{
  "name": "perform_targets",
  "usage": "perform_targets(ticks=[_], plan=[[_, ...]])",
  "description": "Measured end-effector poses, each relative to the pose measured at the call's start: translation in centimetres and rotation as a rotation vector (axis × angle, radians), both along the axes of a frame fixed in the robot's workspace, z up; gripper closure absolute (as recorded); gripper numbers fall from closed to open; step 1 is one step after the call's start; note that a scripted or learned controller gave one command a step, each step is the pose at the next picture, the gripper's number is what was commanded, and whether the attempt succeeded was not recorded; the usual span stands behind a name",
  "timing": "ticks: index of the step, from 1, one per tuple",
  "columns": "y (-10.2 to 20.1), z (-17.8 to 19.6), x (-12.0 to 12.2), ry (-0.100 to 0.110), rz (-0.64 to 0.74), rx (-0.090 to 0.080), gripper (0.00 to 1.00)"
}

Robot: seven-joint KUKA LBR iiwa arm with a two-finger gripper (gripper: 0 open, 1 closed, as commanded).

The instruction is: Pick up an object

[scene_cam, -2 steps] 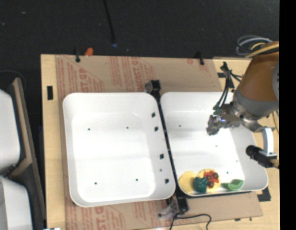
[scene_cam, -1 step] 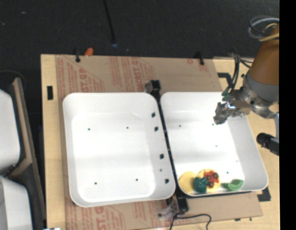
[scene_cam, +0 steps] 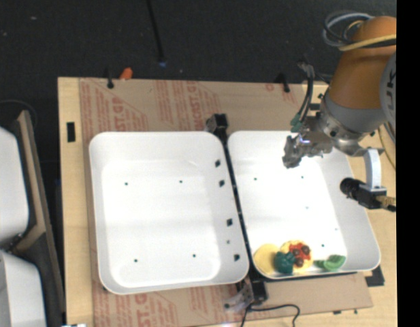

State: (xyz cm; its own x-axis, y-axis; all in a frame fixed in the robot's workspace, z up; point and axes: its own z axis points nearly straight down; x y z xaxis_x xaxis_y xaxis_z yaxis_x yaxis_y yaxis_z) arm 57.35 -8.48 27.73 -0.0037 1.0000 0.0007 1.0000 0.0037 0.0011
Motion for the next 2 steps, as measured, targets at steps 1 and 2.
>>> perform_targets(ticks=[1, 2], plan=[[3.7, -1.1, 1.8, 0.001, -0.001, -0.001, 1.00], [8.5, -1.4, 3.2, 0.001, 0.000, 0.000, 1.00]])
